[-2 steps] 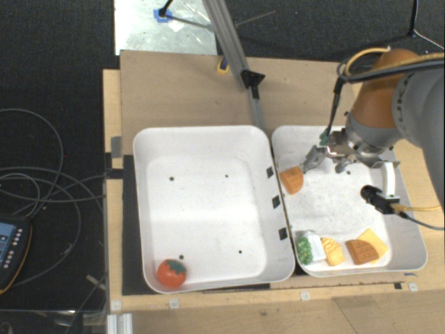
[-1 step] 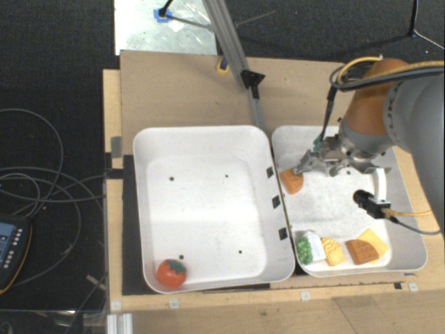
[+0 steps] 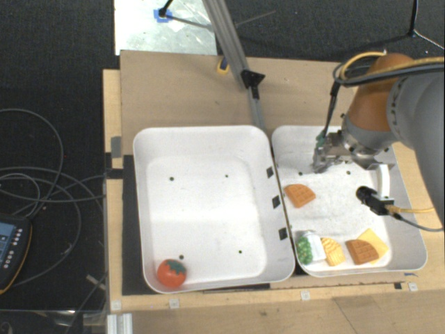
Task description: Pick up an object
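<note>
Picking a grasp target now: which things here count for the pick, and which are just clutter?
For the pick: gripper; waffle; tomato; green-and-white packet; yellow piece; second waffle; cheese.

Lying about: cables; pendant; tripod leg.

My arm at the frame's right: smooth grey rounded casing, orange band above the wrist, yellow and black cables looping over it. Silver metal gripper below. A black fitting trails a yellow cable.
</note>
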Controlling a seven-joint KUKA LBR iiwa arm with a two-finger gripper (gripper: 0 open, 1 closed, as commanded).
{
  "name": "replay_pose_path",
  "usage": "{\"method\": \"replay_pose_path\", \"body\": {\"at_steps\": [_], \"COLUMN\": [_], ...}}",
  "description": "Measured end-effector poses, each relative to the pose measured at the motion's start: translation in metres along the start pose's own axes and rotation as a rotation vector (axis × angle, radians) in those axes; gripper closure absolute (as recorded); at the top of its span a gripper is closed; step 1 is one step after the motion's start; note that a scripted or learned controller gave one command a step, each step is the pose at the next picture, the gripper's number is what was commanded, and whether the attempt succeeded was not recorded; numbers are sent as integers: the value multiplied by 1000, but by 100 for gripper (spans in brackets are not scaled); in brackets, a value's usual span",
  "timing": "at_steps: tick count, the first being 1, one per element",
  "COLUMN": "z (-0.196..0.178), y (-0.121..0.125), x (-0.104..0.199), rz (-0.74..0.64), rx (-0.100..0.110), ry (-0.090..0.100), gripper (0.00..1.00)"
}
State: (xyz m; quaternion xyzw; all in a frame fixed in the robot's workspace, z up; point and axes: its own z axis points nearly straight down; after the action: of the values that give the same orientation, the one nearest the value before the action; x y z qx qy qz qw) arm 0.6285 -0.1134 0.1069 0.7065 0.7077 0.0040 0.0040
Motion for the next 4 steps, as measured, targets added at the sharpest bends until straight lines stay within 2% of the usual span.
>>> {"method": "replay_pose_path", "body": {"at_steps": [2,3,4], "z": [-94,-159,-157], "y": [4,8,22], "x": [-12,-10,43], "rz": [-1,-4,-9], "rx": [4,2,6], "ry": [-2,-2,1], "gripper": [100,100,100]}}
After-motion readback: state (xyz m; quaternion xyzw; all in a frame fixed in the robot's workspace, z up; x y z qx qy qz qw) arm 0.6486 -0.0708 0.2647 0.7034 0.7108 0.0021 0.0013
